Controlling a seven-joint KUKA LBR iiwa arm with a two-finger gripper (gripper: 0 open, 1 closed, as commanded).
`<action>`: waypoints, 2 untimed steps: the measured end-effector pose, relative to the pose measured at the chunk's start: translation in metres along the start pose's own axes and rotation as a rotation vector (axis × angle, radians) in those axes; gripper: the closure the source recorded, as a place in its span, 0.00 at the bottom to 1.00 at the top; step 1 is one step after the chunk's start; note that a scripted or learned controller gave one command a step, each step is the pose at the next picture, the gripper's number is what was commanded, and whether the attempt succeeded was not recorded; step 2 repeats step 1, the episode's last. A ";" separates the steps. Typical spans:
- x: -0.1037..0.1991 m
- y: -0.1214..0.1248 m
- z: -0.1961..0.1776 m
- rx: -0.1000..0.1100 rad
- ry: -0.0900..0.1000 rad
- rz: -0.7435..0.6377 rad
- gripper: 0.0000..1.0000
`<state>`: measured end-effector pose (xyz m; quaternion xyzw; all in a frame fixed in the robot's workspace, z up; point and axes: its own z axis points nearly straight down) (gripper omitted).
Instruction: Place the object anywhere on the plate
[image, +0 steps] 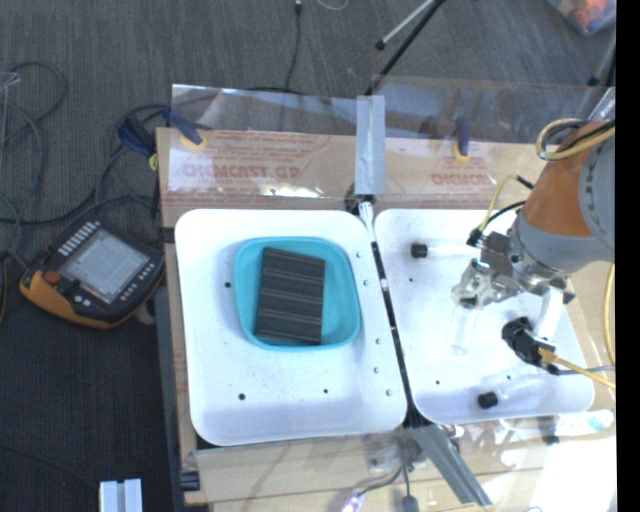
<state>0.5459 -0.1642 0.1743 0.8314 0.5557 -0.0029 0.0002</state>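
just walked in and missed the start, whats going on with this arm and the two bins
A grey arm with an orange band reaches in over the right white bin, its claw hanging low above the bin floor. In the left white bin sits a square blue plate with a dark grey ribbed rectangular block lying flat on it, well apart from the claw.

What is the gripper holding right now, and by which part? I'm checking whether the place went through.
Cannot be told. The gripper hangs over the right bin; the dark block lies on the blue plate.
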 end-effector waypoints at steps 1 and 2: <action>0.000 0.000 0.000 0.000 0.000 0.000 0.00; 0.000 0.000 0.000 0.000 0.000 0.000 0.00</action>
